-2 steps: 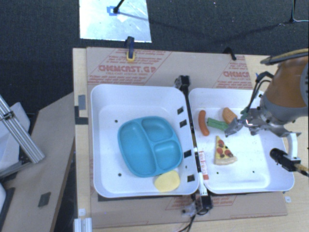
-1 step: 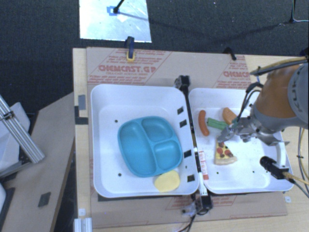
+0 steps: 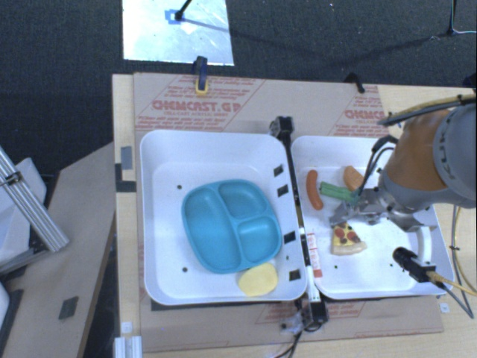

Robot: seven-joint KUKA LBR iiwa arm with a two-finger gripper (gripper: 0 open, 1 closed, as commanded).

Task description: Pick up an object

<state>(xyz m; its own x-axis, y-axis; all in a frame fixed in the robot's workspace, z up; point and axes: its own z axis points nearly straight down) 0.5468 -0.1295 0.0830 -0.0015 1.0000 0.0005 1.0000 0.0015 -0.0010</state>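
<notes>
Two white bins side by side on the bench. Left bin (image 3: 160,200) – blue divided plate (image 3: 231,226) in the middle, yellow round piece (image 3: 258,280) at the front edge, touching the plate's front rim. Right bin (image 3: 373,278) – red sausage (image 3: 314,189) near its left wall, green piece (image 3: 339,193) beside it, orange piece (image 3: 353,177) toward the back, pizza slice (image 3: 346,239) about center. Gripper (image 3: 356,213) low over the bin just behind the pizza slice – can't tell its state, nothing visibly held.

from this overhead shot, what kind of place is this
Most likely a robot lab's grasping test bench: two white bins clamped side by side, toy food such as a pizza slice and hot dog, and a robot arm reaching in.
</notes>
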